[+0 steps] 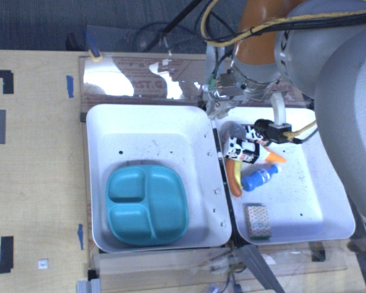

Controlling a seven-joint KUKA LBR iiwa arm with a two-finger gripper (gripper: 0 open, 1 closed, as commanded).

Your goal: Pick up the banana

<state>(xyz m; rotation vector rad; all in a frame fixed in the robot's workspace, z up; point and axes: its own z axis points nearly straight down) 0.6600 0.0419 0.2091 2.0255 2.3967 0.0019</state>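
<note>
A: How far along is the pick?

B: By the look of it, barely begun; the yellow-orange, curved, soft-looking banana lies flat on the floor of the shallow white plastic right bin, close against that bin's left wall; nothing is lifting it.

A: And the tool?

B: The metal two-finger gripper of the grey arm hangs over the far left corner of the right bin, just by the rim where the two bins meet; it is apart from the banana, which sits nearer to the viewer; whether the gripper is spread or pressed together cannot be told from this angle, and nothing can be seen caught in it.

A: What crowds the fruit?

B: A small blue plastic bottle lies just to its right, seemingly touching; a black-and-white patterned object sits at its far end; an orange cone-shaped piece lies past the bottle; a grey-green rectangular sponge block rests nearer, a little apart.

A: The other bin?

B: The shallow white plastic left bin holds a teal divided plastic plate; it plays no part.

A: So what remains?

B: Likely everything; the approach toward the near side, the descent, the closing on the banana and the lift are not yet done.
</note>
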